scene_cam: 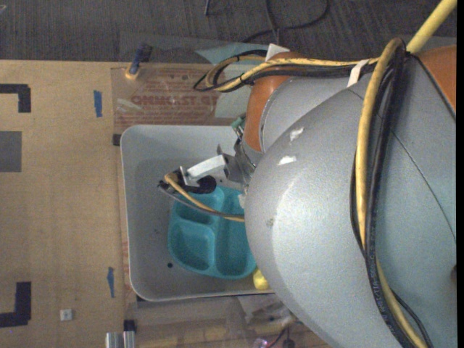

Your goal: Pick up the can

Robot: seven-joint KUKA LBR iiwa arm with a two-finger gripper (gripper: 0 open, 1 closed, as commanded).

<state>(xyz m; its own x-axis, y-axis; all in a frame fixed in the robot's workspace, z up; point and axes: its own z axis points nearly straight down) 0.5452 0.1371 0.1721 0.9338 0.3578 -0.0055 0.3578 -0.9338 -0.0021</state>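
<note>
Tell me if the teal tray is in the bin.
In: the teal tray lies on the white bin's floor, within its walls.

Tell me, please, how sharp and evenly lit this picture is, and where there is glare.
Camera view: soft overall; the rounded grey robot arm, close to the lens, is blurred and carries small white glints; the shallow white plastic bin looks dull grey in its shade around the teal divided plastic tray.

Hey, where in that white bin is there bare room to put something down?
Bare floor of the white bin runs along its left wall beside the teal tray, and across the upper left corner above it. The tray fills the lower middle, a small yellow thing sits at its right end, and the arm covers the right side.
</note>
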